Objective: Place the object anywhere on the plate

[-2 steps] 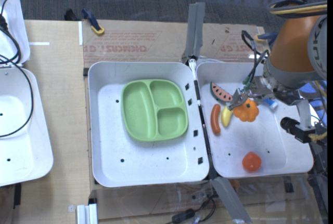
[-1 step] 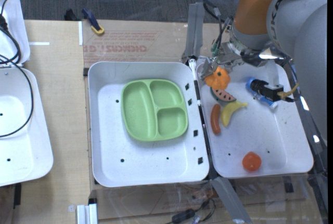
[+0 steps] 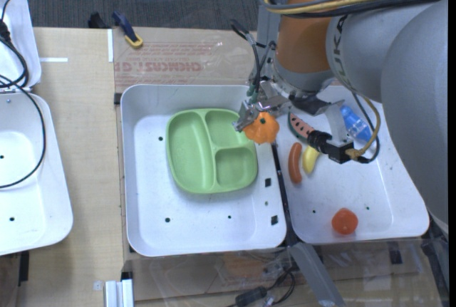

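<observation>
Starting at the far left of the green plate (image 3: 211, 150): a white tub (image 3: 28, 177) sits on the wooden table (image 3: 78, 85), with black cables (image 3: 21, 120) looping across it. Up beyond the plate's bin, a blue-and-yellow clamp (image 3: 127, 30) lies on the table's back edge, and next to it a flat sheet of cardboard (image 3: 182, 63) carries red printing, reading backwards and too faint for me to make out.

Now the plate itself, three compartments, lying in the left white bin (image 3: 142, 227), pushed toward the bin's right side. And here's the action: right at the plate's upper right corner, the gripper (image 3: 251, 115) has its fingers closed around an orange object (image 3: 261, 128), round and a bit lumpy. That object hangs just past the plate's right rim, over the seam between the two bins, not on the plate yet.

Right of the plate, in the second bin (image 3: 399, 213): a red sausage-shaped piece (image 3: 295, 162), a yellow piece (image 3: 310, 159) touching beside it, a watermelon slice (image 3: 302, 125) above those, a blue item (image 3: 354, 123) half behind the arm's cabling, and a small red-orange ball (image 3: 344, 221) down near the front. The grey arm (image 3: 385, 35) with its orange band looms over all of it.
</observation>
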`<move>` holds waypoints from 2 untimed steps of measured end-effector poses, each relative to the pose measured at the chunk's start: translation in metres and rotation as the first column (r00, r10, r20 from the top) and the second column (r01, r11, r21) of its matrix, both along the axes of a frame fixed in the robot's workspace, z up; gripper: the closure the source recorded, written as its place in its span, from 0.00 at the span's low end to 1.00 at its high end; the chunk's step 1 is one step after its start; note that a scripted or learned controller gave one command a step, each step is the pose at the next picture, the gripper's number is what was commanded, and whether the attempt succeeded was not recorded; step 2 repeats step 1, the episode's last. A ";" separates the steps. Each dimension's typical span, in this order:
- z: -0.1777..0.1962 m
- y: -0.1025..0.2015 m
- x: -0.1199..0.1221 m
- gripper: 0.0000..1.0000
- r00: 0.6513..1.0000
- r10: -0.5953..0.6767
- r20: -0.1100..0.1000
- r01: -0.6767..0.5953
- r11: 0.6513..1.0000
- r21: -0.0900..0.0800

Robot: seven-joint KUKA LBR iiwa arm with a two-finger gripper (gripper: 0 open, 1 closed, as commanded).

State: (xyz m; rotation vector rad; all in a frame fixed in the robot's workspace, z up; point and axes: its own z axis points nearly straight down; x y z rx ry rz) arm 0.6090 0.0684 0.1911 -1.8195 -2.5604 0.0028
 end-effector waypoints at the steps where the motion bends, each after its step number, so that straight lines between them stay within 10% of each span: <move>1: 0.000 0.000 0.000 0.00 1.000 -0.001 0.000 0.001 1.000 0.000; 2: 0.000 0.000 0.000 0.00 1.000 -0.001 0.000 0.001 1.000 0.000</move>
